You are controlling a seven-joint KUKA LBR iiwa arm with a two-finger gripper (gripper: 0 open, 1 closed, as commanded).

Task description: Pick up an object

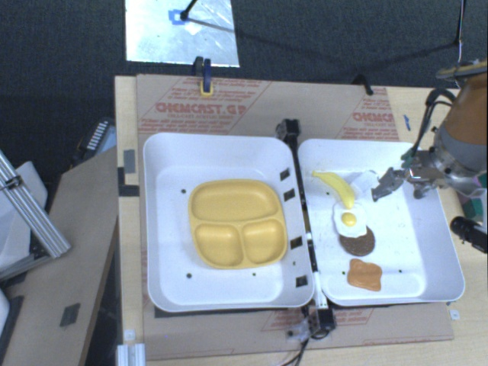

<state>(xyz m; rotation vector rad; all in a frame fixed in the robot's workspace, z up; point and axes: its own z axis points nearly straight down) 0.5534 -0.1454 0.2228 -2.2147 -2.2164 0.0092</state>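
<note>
Banana (336,185) lies in the right bin (435,280) near its back wall, just left of the claw (398,181), whose fingers stand apart and hold nothing; it looks light, stiff and smooth, best gripped across its curved middle

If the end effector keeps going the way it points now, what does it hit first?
The end effector points leftward over the right bin. The banana lies first in that line. Its height above the bin floor is unclear, so it could pass over the banana instead.
</note>
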